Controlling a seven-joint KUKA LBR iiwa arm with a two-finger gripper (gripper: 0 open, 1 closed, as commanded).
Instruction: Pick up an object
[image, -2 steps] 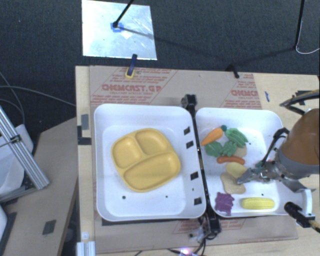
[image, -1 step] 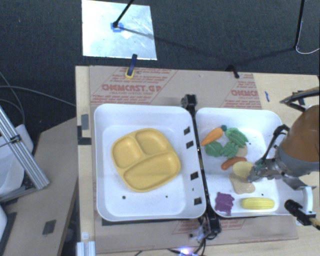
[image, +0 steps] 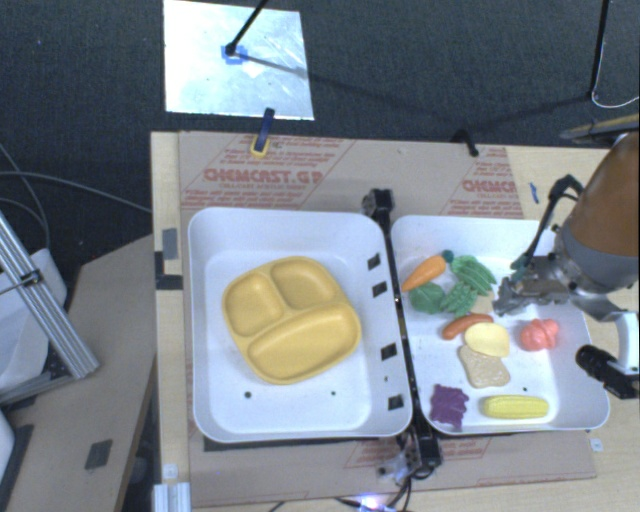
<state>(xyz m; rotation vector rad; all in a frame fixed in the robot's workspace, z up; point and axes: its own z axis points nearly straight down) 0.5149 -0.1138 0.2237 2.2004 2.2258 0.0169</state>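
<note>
Here, you look down on a tan bench (image: 330, 165) with red print, standing on dark carpet (image: 80, 90). A shiny square sheet (image: 238, 58) lies on the carpet beyond the bench, and a small blue and yellow clip (image: 263, 133) sits at the bench's far edge. At the left you see a metal frame (image: 35, 300) and some loose cables.

Two white bins sit side by side, touching along a black hinged seam. The left bin (image: 215, 400) holds a yellow divided plate (image: 290, 318), tilted a little in the view. The right bin (image: 580, 400) holds the toy food: a carrot (image: 426, 271) near the seam, green leafy pieces (image: 462, 284) just beside it, a red sausage (image: 467, 325), a pale yellow slice (image: 488, 339) touching it, a tan bread-like piece (image: 485, 369), a purple piece (image: 449, 405), a corn cob (image: 516, 407) near the front wall, and a pink lump (image: 539, 334) toward the right.

The arm comes in from your right, cut off by the picture's edge, so you see just its wrist. The gripper (image: 512, 299) hangs low over the right bin, between the greens and the pink lump, just above the yellow slice. It is dark and blurred against the white floor; you cannot tell how its tips are set, nor whether it touches anything. The purple piece's shape is too small to name.
</note>
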